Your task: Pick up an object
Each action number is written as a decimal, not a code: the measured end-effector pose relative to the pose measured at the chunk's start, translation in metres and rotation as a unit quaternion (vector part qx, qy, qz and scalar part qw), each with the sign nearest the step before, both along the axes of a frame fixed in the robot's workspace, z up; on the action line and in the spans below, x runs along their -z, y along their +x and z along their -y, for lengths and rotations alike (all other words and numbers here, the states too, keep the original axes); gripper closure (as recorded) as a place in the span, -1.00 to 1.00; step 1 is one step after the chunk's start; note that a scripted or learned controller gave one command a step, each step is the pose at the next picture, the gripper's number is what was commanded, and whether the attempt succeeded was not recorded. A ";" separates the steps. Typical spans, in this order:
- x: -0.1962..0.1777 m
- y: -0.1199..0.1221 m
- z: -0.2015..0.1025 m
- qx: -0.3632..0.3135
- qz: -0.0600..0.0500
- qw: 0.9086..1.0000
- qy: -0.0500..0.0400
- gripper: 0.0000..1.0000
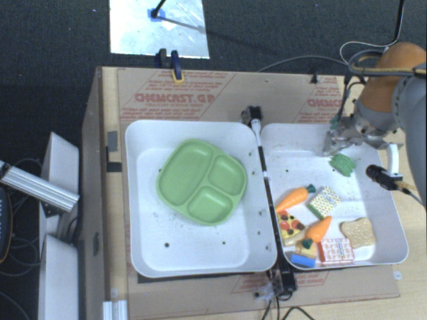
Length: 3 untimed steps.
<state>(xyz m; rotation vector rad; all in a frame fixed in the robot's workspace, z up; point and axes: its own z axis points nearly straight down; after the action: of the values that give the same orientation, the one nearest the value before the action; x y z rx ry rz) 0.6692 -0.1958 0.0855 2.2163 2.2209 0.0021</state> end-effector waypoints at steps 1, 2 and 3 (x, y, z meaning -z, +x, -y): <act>0.001 -0.060 -0.034 0.000 -0.001 1.000 0.001 -1.00; 0.001 -0.122 -0.070 0.001 -0.002 1.000 0.001 -1.00; 0.001 -0.176 -0.073 0.001 -0.001 1.000 0.001 -1.00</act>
<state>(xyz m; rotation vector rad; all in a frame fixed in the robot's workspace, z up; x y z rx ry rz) 0.4931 -0.1224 0.0845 2.2198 2.2216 0.0010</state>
